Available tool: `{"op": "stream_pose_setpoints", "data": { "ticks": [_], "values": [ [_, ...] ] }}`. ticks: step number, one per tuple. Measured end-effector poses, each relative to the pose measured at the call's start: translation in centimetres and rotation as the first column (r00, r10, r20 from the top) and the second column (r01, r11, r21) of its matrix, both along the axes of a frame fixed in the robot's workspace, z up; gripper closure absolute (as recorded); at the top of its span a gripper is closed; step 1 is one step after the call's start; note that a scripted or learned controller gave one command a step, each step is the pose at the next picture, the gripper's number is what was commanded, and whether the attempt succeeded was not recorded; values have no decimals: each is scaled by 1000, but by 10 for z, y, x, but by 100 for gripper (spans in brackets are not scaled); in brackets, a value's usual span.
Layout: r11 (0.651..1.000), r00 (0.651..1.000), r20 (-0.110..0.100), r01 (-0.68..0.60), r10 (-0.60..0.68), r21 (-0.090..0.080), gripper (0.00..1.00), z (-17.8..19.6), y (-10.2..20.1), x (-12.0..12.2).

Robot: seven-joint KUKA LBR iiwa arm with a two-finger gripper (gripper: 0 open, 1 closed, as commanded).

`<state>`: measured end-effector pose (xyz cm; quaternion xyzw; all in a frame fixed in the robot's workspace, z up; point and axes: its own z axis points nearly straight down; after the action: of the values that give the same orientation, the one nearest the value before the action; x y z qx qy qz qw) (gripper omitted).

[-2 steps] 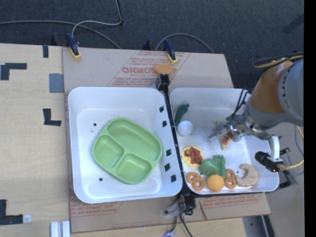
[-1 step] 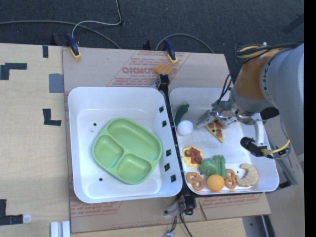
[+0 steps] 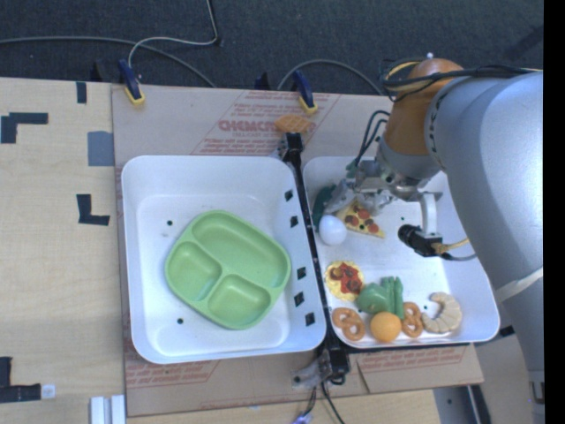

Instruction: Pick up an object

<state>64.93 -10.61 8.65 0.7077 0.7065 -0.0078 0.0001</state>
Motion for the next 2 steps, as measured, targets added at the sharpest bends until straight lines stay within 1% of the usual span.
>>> {"op": "stream_pose_setpoints", "data": {
  "ticks": [1,2],
  "values": [
    [1000,1000,1,-2,2,2,100,9,2,0],
    [1000,1000,11,-4,4,12,100,98,65,-48]
  ]
}}
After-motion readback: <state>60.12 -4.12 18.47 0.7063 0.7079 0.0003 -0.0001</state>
